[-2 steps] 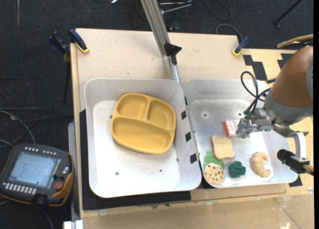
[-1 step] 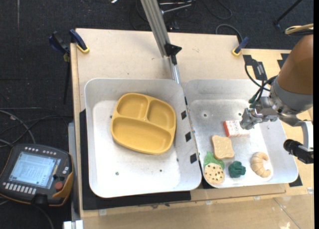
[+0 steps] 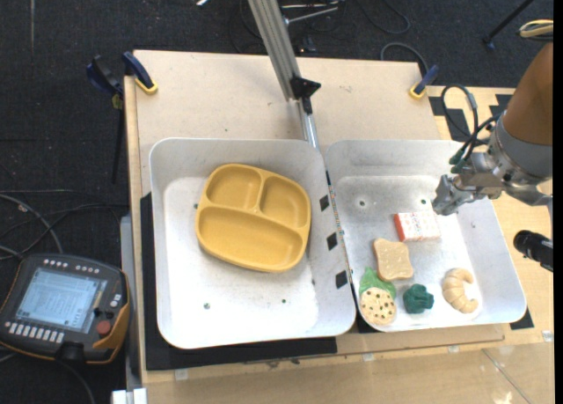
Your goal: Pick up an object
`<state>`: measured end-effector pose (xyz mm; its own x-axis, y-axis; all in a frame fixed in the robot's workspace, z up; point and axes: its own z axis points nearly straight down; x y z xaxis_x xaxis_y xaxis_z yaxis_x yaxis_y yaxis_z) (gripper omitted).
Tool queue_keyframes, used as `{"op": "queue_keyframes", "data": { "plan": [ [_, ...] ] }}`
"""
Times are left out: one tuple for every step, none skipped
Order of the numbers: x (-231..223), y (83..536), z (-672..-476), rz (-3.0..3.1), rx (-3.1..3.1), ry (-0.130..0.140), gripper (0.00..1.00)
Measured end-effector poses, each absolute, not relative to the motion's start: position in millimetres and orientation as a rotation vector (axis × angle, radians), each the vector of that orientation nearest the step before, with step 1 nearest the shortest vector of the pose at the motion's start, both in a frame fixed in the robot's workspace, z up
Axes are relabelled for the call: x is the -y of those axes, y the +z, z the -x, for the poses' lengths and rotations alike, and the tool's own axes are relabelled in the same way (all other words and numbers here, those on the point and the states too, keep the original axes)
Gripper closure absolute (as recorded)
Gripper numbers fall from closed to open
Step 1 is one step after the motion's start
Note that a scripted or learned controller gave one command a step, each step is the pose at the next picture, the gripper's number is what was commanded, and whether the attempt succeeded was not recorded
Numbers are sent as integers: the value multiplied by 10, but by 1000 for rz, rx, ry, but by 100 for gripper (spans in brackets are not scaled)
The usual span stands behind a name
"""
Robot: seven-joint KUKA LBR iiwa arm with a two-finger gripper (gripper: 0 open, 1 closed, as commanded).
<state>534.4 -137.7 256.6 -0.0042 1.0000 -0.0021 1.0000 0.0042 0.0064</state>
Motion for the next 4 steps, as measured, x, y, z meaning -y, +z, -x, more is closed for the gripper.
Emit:
{"op": "queue_keyframes", "data": {
  "plan": [
    [864,2613,-5298,-2213,-2231,2,100],
    [324,2660,-5294,-2212,-2232,2,100],
    [-229,2546,-5402,-2213,-2231,1,100],
    [-852,2418,-5399,-2214,-2234,-1,100]
  ]
}}
